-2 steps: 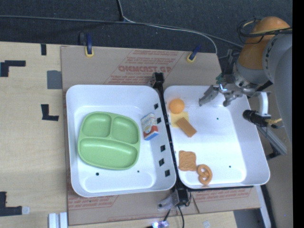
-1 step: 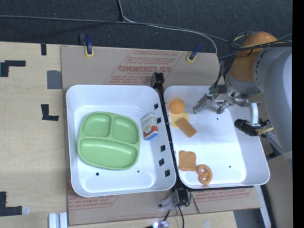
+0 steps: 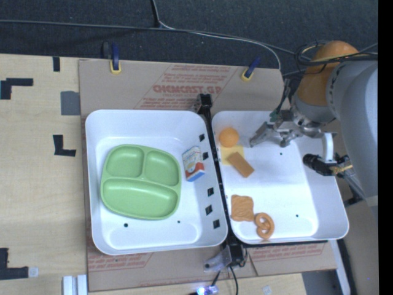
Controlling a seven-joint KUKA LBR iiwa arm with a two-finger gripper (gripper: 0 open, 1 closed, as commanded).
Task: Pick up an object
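In the right bin (image 3: 307, 183) lie an orange ball (image 3: 228, 137), a tan wedge-shaped block (image 3: 238, 163) just below it, a brown waffle piece (image 3: 242, 208) and a pretzel (image 3: 264, 224) near the front. My gripper (image 3: 268, 142) hangs over the bin's back part, to the right of the orange ball and apart from it. Its fingers (image 3: 253, 142) are spread open with nothing between them. The left bin (image 3: 98, 125) holds a green divided plate (image 3: 141, 181) and a small milk carton (image 3: 193, 163) by its right wall.
The grey arm with its orange band (image 3: 319, 78) reaches in from the right over the bin's back right corner. A black divider with clips (image 3: 212, 165) runs between the bins. Both bins rest on a cardboard sheet (image 3: 184, 85).
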